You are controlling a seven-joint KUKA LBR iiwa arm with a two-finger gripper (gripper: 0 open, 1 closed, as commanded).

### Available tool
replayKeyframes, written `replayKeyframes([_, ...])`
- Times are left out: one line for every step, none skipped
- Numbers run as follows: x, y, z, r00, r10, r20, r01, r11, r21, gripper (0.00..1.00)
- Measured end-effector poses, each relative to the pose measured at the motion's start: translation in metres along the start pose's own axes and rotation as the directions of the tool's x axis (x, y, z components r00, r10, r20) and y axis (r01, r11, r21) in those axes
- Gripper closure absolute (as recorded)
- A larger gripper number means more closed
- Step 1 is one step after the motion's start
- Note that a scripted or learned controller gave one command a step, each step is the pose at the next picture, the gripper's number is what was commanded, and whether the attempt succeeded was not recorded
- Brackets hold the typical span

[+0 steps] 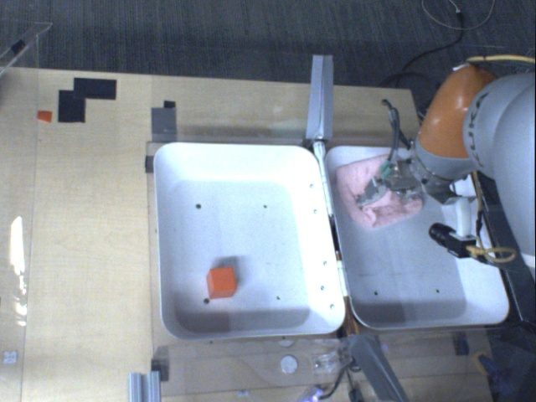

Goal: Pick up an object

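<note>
The bench (84, 249) was pale wood, with black tape marks (84, 97) and a small orange patch (44, 116) near its far left corner. Beyond it lay dark grey carpet (209, 15), crossed by a thin looping cable (456, 11). Two shallow white bins sat side by side, touching along a grey metal divider (320, 99). The left bin (176, 174) held an orange cube (223, 282) near its front. In the right bin (419, 283), a crumpled pink cloth (377, 193) lay toward the far side. The pincer (387, 178) was down on the cloth's upper part; whether it was released or clenched could not be told. The arm (469, 124) reached in from the right.
</note>
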State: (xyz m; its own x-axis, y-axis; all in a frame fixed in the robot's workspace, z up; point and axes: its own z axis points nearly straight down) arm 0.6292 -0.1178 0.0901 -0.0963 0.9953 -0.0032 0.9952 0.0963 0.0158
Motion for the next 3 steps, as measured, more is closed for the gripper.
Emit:
replayKeyframes([0.022, -0.003, 0.0, 1.0, -0.003, 0.002, 0.003, 1.0, 0.0, 0.0])
replayKeyframes([0.015, 0.018, 0.0, 0.933, -0.36, -0.002, 0.36, 0.933, 0.003, 0.0])
replayKeyframes([0.019, 0.018, 0.0, 0.916, -0.401, 0.001, 0.401, 0.916, 0.001, 0.0])
